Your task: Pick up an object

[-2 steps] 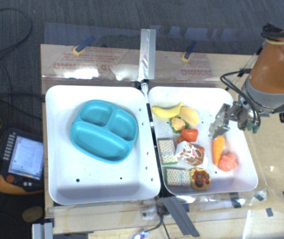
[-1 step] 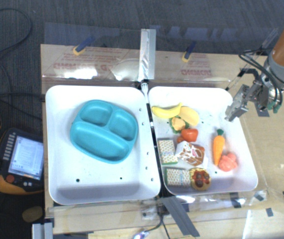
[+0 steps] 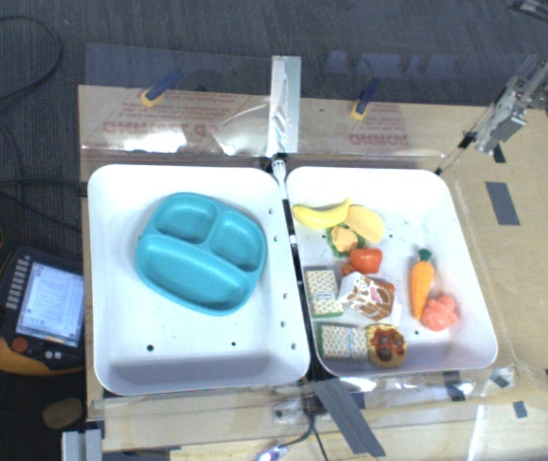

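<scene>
Well apart: carrot [image 3: 421, 279], tool [image 3: 475, 142].

2 white bins [image 3: 110, 286], 1 blue tray [image 3: 202, 251], 1 banana [image 3: 320, 215], 1 carrot [image 3: 421, 283] (approx 9 food items)

Even, bright overhead light, soft shadows, glare on the clear plastic sheet [image 3: 254, 128] at upper centre; slightly soft focus throughout.

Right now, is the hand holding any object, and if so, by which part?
Nothing is held. The hand is up at the bench's far right corner, outside the right bin; the banana, carrot and other toys lie in that bin.
</scene>
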Robot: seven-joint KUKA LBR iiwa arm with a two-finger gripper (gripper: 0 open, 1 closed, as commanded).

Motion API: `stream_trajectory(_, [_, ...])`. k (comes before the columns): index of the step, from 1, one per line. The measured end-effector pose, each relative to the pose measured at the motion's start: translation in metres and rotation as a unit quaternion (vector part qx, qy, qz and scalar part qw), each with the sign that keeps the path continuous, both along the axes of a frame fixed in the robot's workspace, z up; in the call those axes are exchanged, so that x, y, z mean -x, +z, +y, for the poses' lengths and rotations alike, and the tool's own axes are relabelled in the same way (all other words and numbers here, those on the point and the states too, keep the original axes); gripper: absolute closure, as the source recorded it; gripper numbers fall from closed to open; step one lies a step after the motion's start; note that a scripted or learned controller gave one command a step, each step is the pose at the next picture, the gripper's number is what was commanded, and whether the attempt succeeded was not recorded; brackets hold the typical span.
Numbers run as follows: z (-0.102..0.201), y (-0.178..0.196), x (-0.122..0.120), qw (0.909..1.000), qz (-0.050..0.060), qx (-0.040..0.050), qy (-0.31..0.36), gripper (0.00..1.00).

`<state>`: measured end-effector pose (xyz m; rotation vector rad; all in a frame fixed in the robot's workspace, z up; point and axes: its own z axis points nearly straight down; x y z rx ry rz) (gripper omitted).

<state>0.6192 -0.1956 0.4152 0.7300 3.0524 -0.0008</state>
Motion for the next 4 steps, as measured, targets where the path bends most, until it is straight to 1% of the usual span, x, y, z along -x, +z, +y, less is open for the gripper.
stream_trajectory(1, [-0.028,0.069,-0.026,0.9991,0.0,0.001,0.043,1.0])
stream_trajectory(2, [-0.028,0.068,-0.026,0.9991,0.001,0.0009,0.043,0.0])
stream_trajectory(3, [-0.028,0.068,-0.04,0.9892,0.001,0.0002,-0.146,0.0])
stream_trajectory(4, [-0.027,-0.117,-0.041,0.9893,0.002,0.0008,-0.146,0.0])
